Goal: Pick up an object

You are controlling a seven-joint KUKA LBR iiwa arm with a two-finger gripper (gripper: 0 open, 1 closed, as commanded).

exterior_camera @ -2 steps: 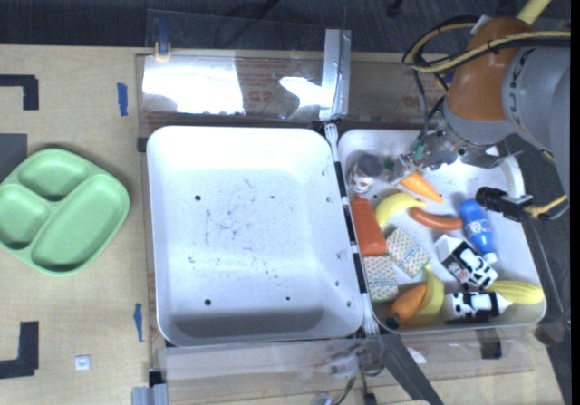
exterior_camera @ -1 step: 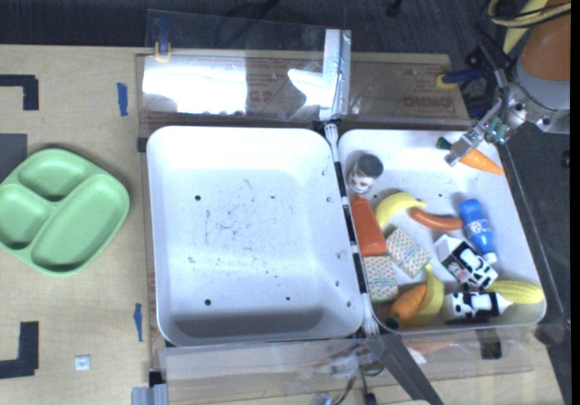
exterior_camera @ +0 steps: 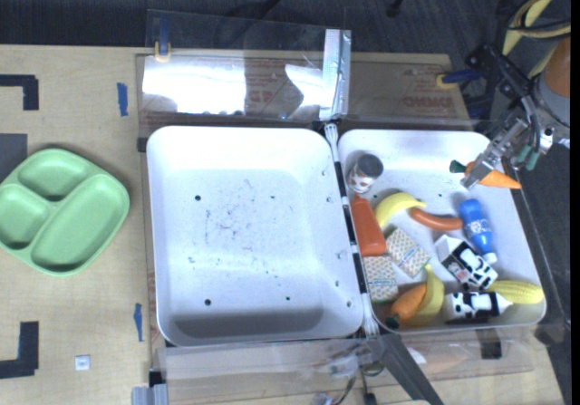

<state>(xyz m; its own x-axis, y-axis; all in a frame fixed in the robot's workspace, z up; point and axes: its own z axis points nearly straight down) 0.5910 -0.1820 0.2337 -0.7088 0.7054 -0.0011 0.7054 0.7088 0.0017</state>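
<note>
The claw [exterior_camera: 494, 161] is seen at the right bin's [exterior_camera: 399, 142] far right edge, closed on a carrot [exterior_camera: 497, 179]. The grasp appears made; next, a straight lift clear of the rim is called for.

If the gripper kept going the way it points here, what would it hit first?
The gripper points down-left over the right bin, with the orange carrot toy right at its tips. Going on, it would probably meet the carrot first, then bare bin floor; height above them is unclear.
</note>
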